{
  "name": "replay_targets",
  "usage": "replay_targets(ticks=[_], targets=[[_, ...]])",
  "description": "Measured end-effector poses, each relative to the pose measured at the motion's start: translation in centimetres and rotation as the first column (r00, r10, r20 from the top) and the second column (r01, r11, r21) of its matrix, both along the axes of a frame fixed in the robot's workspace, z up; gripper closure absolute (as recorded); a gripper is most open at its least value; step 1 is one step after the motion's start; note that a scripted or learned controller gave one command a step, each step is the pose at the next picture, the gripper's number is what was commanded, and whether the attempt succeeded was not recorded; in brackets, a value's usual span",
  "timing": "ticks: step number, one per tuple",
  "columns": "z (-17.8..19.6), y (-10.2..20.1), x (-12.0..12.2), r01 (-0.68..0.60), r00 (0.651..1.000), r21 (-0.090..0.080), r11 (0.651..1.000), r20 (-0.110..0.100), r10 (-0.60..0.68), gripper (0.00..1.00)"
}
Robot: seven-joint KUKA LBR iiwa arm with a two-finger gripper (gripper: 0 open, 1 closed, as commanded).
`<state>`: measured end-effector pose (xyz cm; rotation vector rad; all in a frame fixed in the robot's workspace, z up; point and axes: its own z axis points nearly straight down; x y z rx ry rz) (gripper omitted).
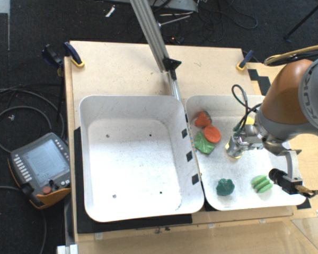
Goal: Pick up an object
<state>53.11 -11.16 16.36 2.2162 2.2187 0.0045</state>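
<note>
From above, the tabletop [127,67] carries two shallow white bins side by side. The left bin [95,110] shows only a speckled white floor. The right bin [217,100] holds a small scatter of objects.

Near the right bin's left wall sits a cluster of three: an orange-red piece [202,119] at the top, a rounder orange-red piece [212,135] just below and to its right, and a flat light-green piece [203,144] that touches the lower orange one and lies partly under it. Toward the near edge of the same bin lies a dark green, lumpy object [224,187] with a knobbly outline, standing apart from the cluster. To its right is a brighter green ribbed object [261,183], its surface marked by parallel ridges.

The arm, grey with an orange band, reaches in from the right. Its hand [235,151] hangs over the middle of the right bin, just right of the cluster and above the dark green object. Its metallic tip is seen end on, and whether it is spread or closed cannot be told; nothing is visible between its tips.

A grey teach pendant [40,165] lies on the floor left of the tabletop.
</note>
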Motion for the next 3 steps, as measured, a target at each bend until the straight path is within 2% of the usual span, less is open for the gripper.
replay_targets(ticks=[1,2,3], targets=[[6.3,0.2,0.5,-0.003,1.0,0.0,1.0,0.001,0.003,1.0],[10.1,0.2,0.7,-0.002,1.0,0.0,1.0,-0.001,0.002,1.0],[10.2,6.0,0.7,-0.008,1.0,0.003,1.0,-0.006,0.008,1.0]])
